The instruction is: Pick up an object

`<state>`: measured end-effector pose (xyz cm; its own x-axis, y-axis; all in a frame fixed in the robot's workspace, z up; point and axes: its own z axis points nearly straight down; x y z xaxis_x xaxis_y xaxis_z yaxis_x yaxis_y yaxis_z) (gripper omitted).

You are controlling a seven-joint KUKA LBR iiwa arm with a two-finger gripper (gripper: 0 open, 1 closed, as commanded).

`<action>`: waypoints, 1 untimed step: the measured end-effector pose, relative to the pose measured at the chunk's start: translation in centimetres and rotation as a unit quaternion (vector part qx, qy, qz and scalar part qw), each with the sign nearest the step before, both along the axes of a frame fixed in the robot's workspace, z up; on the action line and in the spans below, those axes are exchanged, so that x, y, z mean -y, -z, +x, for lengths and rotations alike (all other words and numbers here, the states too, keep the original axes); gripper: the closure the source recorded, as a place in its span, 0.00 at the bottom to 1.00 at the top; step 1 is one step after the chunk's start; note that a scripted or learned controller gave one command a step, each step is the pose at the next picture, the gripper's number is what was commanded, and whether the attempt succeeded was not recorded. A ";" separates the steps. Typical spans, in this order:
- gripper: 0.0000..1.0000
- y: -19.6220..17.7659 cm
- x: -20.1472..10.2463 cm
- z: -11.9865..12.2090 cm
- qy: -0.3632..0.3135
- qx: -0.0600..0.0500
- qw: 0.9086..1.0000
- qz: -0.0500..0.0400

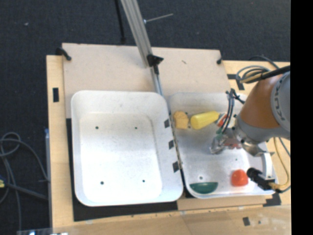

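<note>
Reaching in from the right over the right bin (pixel 183 131), grey arm (pixel 266 106) with its orange band bending down toward the bin floor. Hanging low at about the bin's middle, gripper (pixel 218 146) pointing down and slightly leftward, with coloured wires running along the wrist. Cannot tell how the gripper is set or whether it has hold of anything; too small and blurred at the tip.

Lying in the back part of the right bin, just left of and above the gripper: a yellow banana-shaped toy (pixel 204 119), stretched sideways, and touching its left end a small tan lump (pixel 181 120) close to the bin's left wall. Sitting near the front wall, well apart from the gripper: a round red-orange ball (pixel 239 178) to the right and a dark green bowl-like piece (pixel 204 186) to the left, against the front rim.

Standing beside it on the tabletop (pixel 107 67), the left bin (pixel 78 146), white and speckled. Slanting up from between the bins, a metal pole (pixel 137 26).
</note>
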<state>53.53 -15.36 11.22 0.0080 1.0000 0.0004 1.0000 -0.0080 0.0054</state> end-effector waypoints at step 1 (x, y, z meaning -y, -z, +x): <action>1.00 -6.0 0.9 -0.2 0.000 0.001 1.000 -0.002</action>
<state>53.32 -16.26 17.26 0.0075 1.0000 -0.0026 0.9999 -0.0074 0.0082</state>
